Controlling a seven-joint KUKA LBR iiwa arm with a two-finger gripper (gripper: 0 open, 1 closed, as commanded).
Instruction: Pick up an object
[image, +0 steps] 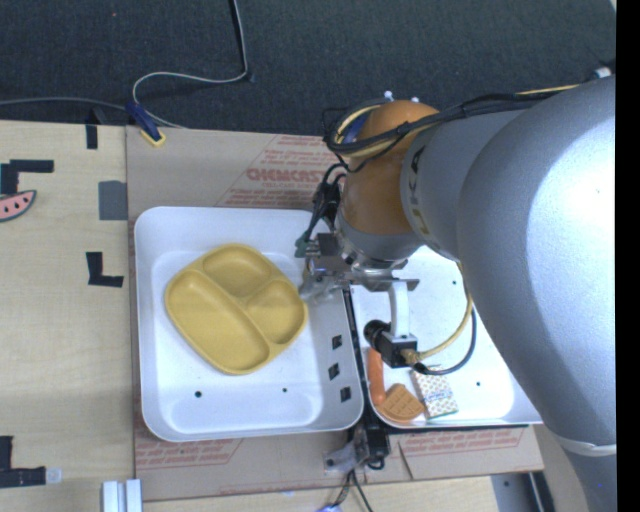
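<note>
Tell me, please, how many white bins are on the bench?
2. The left bin holds a yellow divided plate; the right bin sits beside it, partly covered by the arm, with small items near its front edge. More items may be hidden under the arm.

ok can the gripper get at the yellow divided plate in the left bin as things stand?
Probably yes. The yellow plate lies flat in the left bin with nothing on top of it, and the gripper sits right by its right-hand rim. A flat plate may be hard to pinch, though.
</note>
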